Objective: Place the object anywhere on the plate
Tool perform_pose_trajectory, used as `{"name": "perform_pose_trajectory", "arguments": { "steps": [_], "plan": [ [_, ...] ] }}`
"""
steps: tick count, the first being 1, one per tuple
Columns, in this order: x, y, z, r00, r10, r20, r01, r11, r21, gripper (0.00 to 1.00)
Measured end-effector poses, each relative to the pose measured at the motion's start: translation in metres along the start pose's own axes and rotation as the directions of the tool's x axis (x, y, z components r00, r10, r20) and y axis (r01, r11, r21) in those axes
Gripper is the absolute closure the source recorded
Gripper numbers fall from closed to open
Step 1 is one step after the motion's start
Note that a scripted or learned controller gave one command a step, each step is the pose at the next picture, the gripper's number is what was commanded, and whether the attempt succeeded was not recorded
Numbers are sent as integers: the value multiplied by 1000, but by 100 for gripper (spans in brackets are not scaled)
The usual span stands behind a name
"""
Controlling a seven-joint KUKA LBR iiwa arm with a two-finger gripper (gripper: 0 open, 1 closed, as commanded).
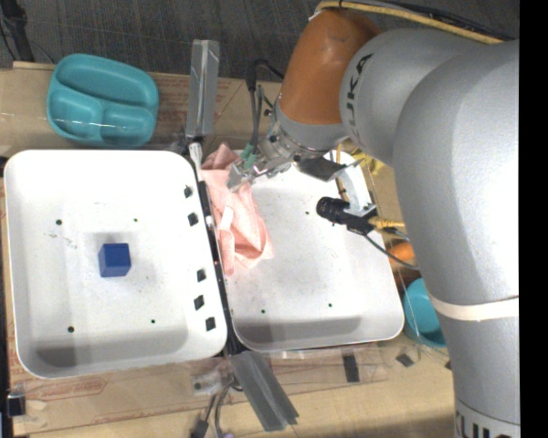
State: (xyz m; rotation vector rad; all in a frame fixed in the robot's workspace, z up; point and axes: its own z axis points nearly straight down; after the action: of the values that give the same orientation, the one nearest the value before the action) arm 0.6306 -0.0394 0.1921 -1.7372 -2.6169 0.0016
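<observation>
Hovering over the crumpled pink cloth (237, 213), the gripper (245, 168) hides its grip state.
Left of the cloth: small blue cube (115, 259) in the left white bin (36, 336).

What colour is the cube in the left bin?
Blue; the cube shows clearly in the camera view.

"UKA" lettering on grey arm (420, 108)

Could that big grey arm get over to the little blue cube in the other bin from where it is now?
Probably yes. The blue cube sits alone on the left bin floor with nothing over or beside it. The gripper hangs by the pink cloth, near the low divider.
</observation>
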Motion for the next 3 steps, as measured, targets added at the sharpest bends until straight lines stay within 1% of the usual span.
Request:
{"name": "perform_pose_trajectory", "arguments": {
  "steps": [1, 2, 3],
  "plan": [
    [56, 36, -15, 999, 53, 0, -53, 999, 0, 100],
    [11, -34, -15, 980, -197, -1, 197, 980, 1, 100],
    [108, -8, 0, 994, 109, -1, -109, 994, 2, 100]
  ]
}}
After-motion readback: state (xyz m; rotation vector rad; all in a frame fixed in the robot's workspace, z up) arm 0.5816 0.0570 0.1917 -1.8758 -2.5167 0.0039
